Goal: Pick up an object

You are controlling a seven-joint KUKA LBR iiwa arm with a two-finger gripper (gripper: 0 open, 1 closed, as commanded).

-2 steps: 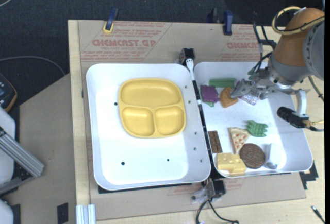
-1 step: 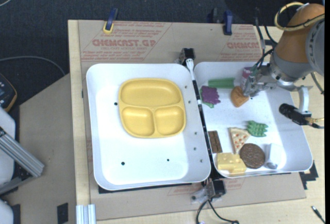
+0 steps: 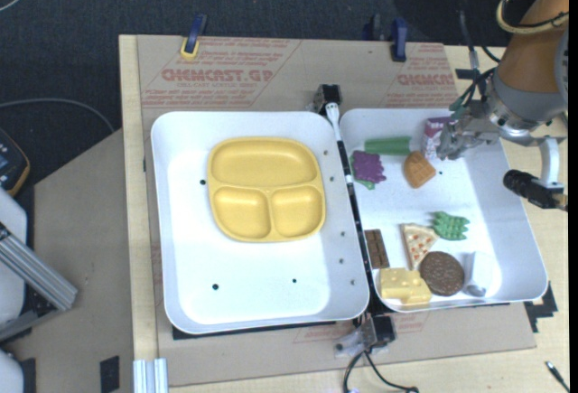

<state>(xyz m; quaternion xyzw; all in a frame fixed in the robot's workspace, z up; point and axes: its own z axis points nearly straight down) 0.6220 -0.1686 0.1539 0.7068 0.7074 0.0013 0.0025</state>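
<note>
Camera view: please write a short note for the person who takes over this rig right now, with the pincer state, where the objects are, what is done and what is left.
Pincer: low over the back of the right bin, beside the orange-brown piece; nothing visibly held.
Right bin objects: green stick and purple grapes at the back; green leafy piece, pizza slice, chocolate bar, brown cookie and cheese block toward the front.
Left bin: holds the yellow divided plate.
Done: the arm has reached into the right bin.
Left: grasp one object and lift it.
</note>
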